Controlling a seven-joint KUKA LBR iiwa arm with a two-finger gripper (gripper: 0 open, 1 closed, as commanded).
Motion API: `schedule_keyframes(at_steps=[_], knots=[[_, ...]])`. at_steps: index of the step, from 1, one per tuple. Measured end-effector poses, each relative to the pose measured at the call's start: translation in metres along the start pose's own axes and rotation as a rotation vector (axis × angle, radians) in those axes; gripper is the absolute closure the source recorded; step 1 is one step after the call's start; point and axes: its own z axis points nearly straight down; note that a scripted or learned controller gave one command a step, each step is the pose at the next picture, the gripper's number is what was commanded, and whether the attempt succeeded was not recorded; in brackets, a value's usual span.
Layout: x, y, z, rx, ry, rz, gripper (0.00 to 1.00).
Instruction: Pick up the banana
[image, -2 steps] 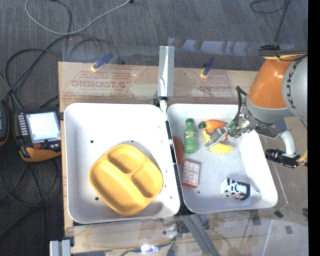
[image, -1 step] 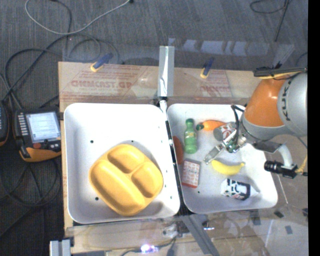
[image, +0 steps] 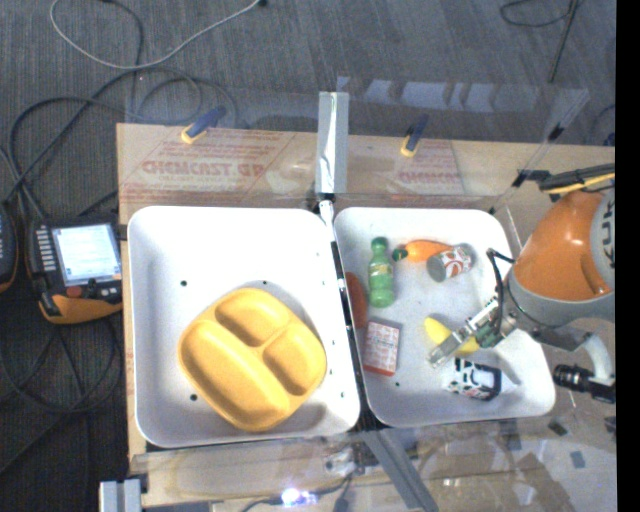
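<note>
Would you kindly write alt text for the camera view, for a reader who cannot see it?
The gripper hovers at a banana in the right bin, among a green bottle, a can, a carrot and a red packet. The left bin holds a yellow divided tray.

Grey carpet covers the floor, crossed by loose black and white cables. A small screen device lies left of the brown bench, beside an orange casing.

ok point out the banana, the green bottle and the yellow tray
banana (image: 437, 329): camera view, on its yellow body in the right bin
green bottle (image: 380, 278): camera view, on its body below the cap
yellow tray (image: 252, 357): camera view, on the ridge between its compartments
</note>
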Motion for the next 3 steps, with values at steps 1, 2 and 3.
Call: schedule_keyframes(at_steps=[1,2,3], knots=[[0.001,0.003,-0.01,-0.004,0.001,-0.001,1.0],[0.001,0.004,-0.018,-0.006,0.003,-0.002,1.0],[0.041,0.021,-0.096,0.001,0.005,-0.147,1.0]])
